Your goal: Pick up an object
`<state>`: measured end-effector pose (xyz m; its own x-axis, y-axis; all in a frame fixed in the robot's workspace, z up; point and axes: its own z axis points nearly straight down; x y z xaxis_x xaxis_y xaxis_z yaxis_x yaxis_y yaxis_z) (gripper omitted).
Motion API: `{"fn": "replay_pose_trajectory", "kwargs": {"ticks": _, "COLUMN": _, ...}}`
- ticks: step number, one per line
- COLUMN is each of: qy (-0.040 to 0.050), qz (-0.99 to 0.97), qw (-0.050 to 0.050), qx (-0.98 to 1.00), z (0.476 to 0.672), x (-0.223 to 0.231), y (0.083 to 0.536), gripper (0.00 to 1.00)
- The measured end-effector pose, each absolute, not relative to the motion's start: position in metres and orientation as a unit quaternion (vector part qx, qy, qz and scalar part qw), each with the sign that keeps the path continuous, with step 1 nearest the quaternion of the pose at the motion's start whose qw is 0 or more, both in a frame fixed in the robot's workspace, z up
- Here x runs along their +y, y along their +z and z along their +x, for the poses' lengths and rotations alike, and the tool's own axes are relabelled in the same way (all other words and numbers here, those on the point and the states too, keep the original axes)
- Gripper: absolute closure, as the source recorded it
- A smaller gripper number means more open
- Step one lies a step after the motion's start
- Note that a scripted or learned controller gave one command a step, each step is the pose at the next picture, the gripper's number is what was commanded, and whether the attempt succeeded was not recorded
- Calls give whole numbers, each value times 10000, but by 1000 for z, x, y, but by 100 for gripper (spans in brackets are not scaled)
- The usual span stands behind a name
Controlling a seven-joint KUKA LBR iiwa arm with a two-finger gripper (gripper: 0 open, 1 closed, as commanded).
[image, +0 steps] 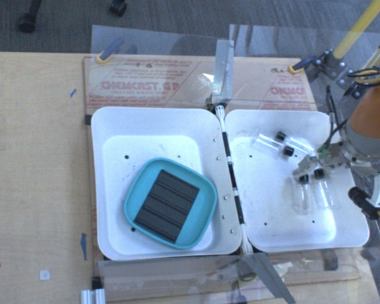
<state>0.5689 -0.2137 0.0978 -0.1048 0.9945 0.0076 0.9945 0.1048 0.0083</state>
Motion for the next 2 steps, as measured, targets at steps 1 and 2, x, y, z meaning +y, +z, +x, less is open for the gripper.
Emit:
{"fn": "replay_pose_trajectory", "kwargs": {"ticks": 1, "qy": -20, "qz": -6484, "qw": -44, "qx": -7613, "z": 598, "x": -184, "y": 89, "gripper": 0}}
{"fn": "replay_pose_trajectory", "kwargs": {"ticks": 2, "qy": -10, "qz": -6167, "qw": -23, "qx": -7872, "z": 545, "x": -201, "y": 88, "gripper": 0}}
